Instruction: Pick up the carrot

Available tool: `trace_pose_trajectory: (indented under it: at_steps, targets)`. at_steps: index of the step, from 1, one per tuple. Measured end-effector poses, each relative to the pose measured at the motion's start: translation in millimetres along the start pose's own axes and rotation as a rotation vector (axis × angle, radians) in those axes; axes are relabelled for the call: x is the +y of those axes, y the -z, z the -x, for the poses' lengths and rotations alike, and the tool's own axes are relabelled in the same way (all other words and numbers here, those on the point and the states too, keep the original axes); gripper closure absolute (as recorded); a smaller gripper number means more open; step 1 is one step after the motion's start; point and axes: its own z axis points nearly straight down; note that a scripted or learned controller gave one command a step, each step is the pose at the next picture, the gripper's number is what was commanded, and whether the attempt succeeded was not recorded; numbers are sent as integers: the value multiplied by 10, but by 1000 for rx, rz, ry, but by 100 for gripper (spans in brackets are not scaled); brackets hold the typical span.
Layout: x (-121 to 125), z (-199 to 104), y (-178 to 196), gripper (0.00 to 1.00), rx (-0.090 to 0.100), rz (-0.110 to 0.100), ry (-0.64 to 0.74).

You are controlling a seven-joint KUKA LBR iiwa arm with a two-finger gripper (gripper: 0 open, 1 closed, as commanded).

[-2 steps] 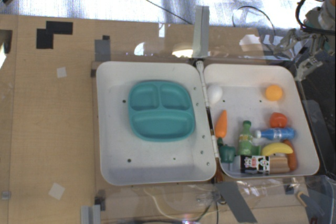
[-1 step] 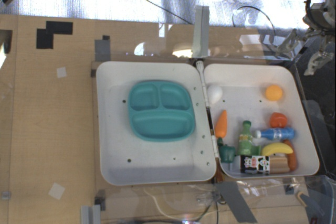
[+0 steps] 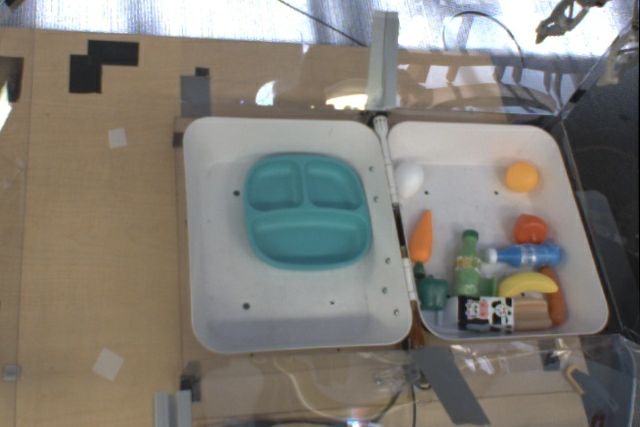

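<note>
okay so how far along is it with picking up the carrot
Nothing looks done yet. The carrot lies in the right bin, against the divider, beside the white egg. The gripper sits high at upper right, well away from it. Left: reaching down, grasping and lifting the carrot.

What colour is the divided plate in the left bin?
Teal, seen plainly in the camera view: the divided plastic plate.

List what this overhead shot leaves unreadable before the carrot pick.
- Gripper: small and far up at the top right of the camera view; too small to judge its state.
- Carrot: its lower tip meets a dark green item; whether they touch cannot be told.
- Red item: mostly covered by the banana.
- Black-and-white box: label print too small to read.
</note>
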Motion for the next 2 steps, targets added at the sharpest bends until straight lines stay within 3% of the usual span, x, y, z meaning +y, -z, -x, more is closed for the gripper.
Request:
trace_pose_trajectory:
  at_steps: [1, 2]
  targets:
    - [629, 797, -523, 0, 6, 14, -202]
    - [1091, 1389, -765, 0, 7, 13, -392]
